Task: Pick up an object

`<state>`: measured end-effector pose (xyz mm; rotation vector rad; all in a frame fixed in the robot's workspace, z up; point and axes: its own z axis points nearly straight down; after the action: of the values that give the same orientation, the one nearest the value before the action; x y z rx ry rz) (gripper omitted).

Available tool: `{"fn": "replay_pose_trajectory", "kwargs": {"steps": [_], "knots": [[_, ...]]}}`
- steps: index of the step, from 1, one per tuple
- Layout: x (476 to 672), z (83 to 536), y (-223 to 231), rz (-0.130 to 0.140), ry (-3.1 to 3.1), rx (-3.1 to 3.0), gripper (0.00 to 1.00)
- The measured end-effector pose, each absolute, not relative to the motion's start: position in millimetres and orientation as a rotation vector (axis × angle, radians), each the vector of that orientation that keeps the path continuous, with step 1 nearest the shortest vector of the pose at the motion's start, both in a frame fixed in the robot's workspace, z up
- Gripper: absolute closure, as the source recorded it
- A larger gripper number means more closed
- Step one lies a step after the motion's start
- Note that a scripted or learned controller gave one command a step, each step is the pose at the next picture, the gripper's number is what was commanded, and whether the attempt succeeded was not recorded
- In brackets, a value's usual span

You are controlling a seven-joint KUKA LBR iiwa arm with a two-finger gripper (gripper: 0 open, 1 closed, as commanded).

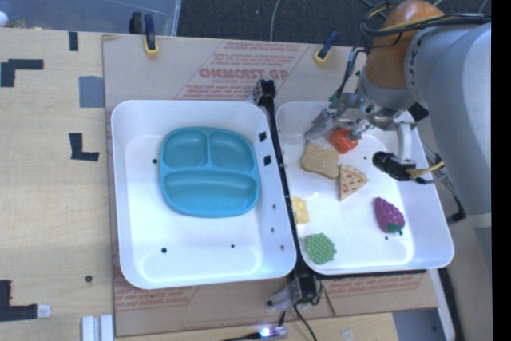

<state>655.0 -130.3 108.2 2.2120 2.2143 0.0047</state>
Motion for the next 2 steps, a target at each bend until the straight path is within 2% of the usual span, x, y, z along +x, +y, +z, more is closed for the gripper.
{"fn": "replay_pose_trajectory", "kwargs": {"steps": [1, 2], "knots": [[657.6, 121, -132, 0.009, 2.206, 2.199, 1.00], [663.5, 165, -130, 0.004, 2.222, 2.218, 1.00]]}}
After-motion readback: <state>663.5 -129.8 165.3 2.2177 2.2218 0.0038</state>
